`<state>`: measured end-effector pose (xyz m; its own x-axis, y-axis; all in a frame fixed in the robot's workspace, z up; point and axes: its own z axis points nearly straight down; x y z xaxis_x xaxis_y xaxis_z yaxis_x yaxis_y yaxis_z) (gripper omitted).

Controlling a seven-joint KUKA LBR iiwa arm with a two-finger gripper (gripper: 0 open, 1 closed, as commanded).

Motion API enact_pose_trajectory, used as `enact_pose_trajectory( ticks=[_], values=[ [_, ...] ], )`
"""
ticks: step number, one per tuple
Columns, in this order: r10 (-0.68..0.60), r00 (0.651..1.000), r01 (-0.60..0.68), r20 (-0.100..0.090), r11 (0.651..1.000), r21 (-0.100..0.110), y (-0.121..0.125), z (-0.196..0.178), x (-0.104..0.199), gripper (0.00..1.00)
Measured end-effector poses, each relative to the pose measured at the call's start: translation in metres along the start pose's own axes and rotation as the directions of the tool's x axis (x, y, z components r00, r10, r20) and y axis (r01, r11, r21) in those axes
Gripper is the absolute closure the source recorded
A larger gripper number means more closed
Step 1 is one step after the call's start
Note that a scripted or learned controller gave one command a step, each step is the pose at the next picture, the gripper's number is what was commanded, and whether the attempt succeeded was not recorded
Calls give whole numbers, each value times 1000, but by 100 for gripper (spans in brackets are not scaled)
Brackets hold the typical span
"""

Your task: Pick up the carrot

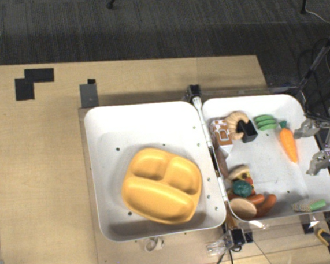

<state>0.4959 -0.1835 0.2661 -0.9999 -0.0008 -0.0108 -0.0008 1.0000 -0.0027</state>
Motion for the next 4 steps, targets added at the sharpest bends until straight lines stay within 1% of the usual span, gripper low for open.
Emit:
enact_pose_trajectory(
  ticks=[1,2,3,4],
  values=[
    [-13,1000,13,-10,1000,-4,-9,113,-8,0],
    [-248,969,248,4,969,1,-22,177,-10,0],
    [136,991,-136,5,991,-2,-19,178,-93,0],
    [-1,1000,1,5,1000,-1,-21,177,-58,0]
  ],
)
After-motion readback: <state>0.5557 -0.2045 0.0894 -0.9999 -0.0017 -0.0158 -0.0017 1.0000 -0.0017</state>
